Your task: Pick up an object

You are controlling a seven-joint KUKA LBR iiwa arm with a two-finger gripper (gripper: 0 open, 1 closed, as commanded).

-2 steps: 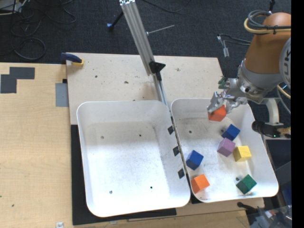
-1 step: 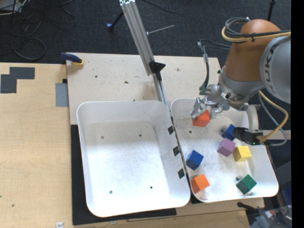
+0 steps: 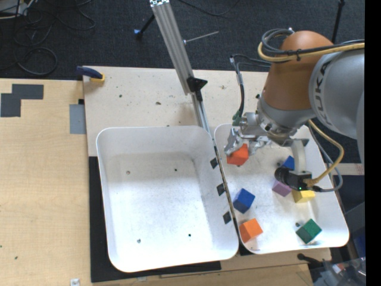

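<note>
Green cube point(image 3: 308, 230) lies apart; end effector point(image 3: 239, 148) seemingly grips orange block point(image 3: 238, 155).

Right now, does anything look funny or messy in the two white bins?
Nothing looks spilled or broken. One orange-red block sits right at the gripper, apart from the other blocks, which lie loosely in the right bin at different angles. That is normal for a picking bin.

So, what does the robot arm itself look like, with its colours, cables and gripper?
The arm is a thick, rounded grey body with dark lettering on its side and a glossy orange band above the wrist. Yellow and dark cables loop over the top of the band, and another yellow cable curves down the arm's right side. The gripper is small, metallic grey, with thin wires running up behind it.
</note>
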